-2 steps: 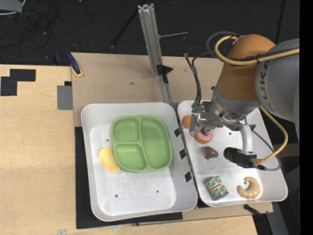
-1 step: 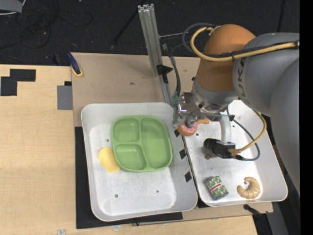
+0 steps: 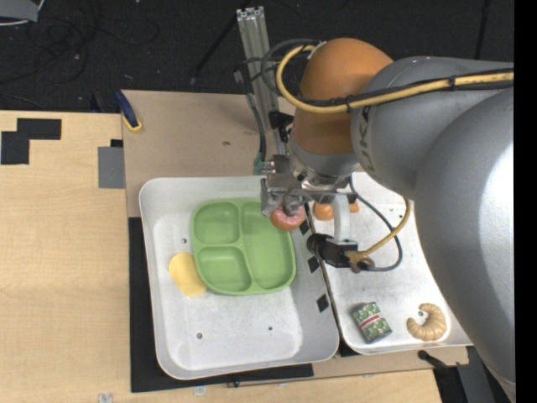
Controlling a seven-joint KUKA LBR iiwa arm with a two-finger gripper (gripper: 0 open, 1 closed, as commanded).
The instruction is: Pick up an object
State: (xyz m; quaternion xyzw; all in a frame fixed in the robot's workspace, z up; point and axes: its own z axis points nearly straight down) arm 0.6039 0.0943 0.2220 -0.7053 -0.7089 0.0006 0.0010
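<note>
Gripper [image 3: 284,201] poised over the far right corner of the green 3-compartment tray [image 3: 243,248], a pink rounded object [image 3: 288,217] directly beneath the jaws and touching them, though whether clamped or merely underneath: cannot tell.

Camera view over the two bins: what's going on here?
The grey arm reaches in from the right, its gripper low over the right edge of the green divided plate in the left bin. A pink object sits right at the gripper's tip; whether it is gripped is unclear. A yellow item lies beside the plate. The right bin holds a croissant and a small green packet.
</note>
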